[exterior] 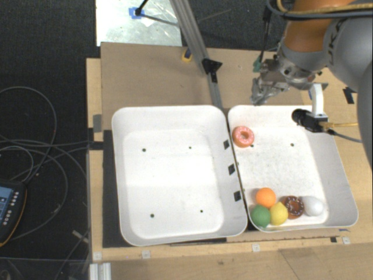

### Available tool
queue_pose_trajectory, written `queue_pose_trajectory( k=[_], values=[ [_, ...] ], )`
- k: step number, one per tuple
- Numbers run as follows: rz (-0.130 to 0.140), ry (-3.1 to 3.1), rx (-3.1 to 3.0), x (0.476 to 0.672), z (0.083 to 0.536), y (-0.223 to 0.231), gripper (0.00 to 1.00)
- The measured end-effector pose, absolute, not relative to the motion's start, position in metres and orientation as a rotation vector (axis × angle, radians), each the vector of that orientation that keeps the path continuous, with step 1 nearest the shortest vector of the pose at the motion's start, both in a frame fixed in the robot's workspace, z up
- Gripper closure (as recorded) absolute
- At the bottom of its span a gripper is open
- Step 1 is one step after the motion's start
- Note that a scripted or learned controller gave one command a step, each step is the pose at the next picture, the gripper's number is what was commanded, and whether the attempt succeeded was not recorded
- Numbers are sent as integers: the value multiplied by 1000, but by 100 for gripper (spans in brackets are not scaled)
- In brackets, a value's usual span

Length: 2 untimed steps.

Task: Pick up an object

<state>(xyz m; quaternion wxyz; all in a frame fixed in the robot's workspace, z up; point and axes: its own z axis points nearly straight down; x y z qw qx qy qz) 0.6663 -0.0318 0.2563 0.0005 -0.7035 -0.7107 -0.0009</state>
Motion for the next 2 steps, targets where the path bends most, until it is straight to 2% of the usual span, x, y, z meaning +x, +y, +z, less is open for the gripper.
queue_pose_trajectory(
  k=[2],
  values=[
    [-3,-2232,-2208,655,231,82,100]
  ],
)
